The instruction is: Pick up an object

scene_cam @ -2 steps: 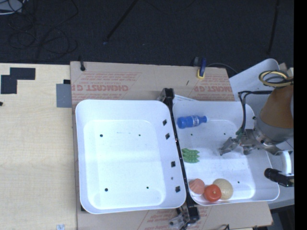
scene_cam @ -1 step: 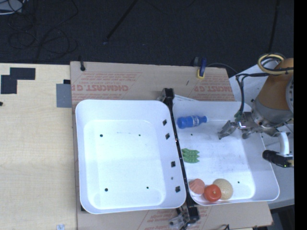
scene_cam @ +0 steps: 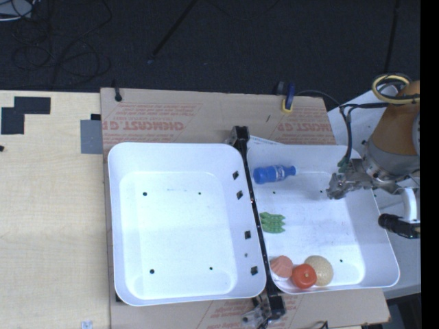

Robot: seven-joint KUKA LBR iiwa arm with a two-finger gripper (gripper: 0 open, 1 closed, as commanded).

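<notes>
the hand (scene_cam: 337, 187) hangs over the right bin (scene_cam: 374, 252) near its far right edge; whether it is spread or pressed together cannot be told. in that bin a blue bottle (scene_cam: 274, 174) lies near the far left corner, a green thing (scene_cam: 271, 223) by the left wall, and a pink piece (scene_cam: 280, 266), red ball (scene_cam: 304, 275) and tan ball (scene_cam: 319, 269) cluster at the near edge. the left bin (scene_cam: 130, 160) sits beside it on the bench (scene_cam: 48, 204).

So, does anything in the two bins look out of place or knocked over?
Only the blue bottle: it lies on its side near the right bin's far wall. Nothing looks spilled or damaged.
</notes>
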